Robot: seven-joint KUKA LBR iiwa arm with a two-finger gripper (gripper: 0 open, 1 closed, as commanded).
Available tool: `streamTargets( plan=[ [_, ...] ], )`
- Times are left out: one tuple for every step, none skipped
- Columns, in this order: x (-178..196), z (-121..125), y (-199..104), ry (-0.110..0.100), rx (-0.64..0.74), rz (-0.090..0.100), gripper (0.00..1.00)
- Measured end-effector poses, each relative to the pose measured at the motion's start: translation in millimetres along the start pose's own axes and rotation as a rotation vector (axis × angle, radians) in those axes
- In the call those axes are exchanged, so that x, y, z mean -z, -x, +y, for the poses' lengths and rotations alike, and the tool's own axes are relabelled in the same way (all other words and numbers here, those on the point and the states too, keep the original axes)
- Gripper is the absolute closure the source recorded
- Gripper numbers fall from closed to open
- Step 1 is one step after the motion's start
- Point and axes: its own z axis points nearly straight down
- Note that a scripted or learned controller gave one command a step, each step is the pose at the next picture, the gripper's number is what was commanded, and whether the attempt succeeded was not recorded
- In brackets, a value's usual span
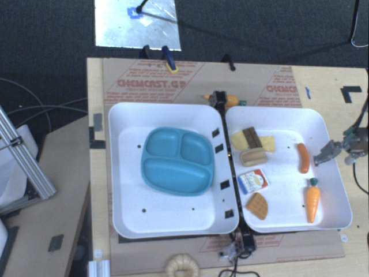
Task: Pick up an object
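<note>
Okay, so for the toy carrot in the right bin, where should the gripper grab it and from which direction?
Probably the thick orange body of the carrot, just below its green top, coming straight down from above. It lies flat and roughly lengthwise, apart from the sausage, with bare bin floor on both sides, so fingers closing across its width should fit. The narrow tip offers less grip.

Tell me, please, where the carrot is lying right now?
The carrot lies in the right bin, near its front right corner, just below the sausage and to the right of the waffle.
</note>
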Motion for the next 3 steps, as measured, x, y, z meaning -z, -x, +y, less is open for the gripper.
streamTargets(
  plan=[
    [6,2,-1,0.011,0.004,-0.003,0.00],
    [-37,6,2,0.009,0.002,-0.002,0.00],
    [-78,8,2,0.008,0.002,-0.001,0.00]
  ],
)
